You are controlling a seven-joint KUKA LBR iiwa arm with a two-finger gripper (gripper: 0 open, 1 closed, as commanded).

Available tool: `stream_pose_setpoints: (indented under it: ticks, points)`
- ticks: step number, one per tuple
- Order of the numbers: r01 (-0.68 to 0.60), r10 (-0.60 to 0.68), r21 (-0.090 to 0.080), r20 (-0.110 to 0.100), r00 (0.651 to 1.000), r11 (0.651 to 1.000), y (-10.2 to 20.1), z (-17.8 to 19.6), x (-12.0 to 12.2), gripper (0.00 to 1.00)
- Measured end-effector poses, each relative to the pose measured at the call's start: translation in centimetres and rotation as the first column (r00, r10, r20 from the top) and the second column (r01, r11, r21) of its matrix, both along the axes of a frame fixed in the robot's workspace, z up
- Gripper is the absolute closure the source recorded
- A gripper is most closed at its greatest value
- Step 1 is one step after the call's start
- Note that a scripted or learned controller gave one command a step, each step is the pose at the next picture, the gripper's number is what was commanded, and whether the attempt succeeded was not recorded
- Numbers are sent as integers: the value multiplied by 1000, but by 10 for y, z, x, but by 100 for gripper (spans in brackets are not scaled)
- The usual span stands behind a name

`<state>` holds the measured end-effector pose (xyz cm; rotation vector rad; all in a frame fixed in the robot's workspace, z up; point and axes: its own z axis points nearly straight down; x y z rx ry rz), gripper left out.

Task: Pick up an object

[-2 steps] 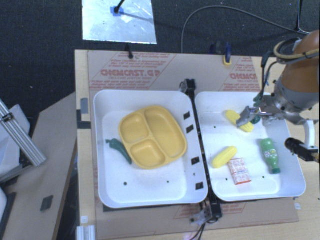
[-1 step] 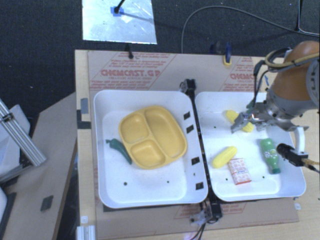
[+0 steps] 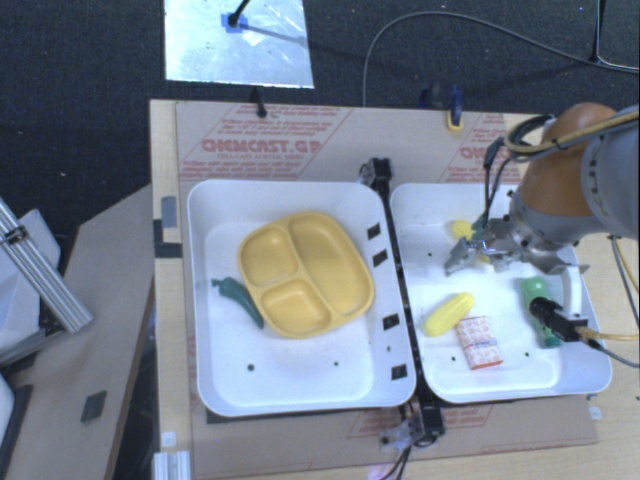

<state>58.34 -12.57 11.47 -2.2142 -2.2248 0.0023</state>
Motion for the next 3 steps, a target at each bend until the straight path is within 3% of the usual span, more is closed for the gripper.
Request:
stream_pose_setpoints:
  ticks: [1, 2, 3]
  points:
    - [3, -3, 0, 2, 1000, 1000, 0, -32, 0, 0]
    - [3, -3, -2, 7, 1000, 1000, 0, -19, 2, 100]
    - [4, -4, -3, 10, 1000, 1000, -5, 45, 0, 100]
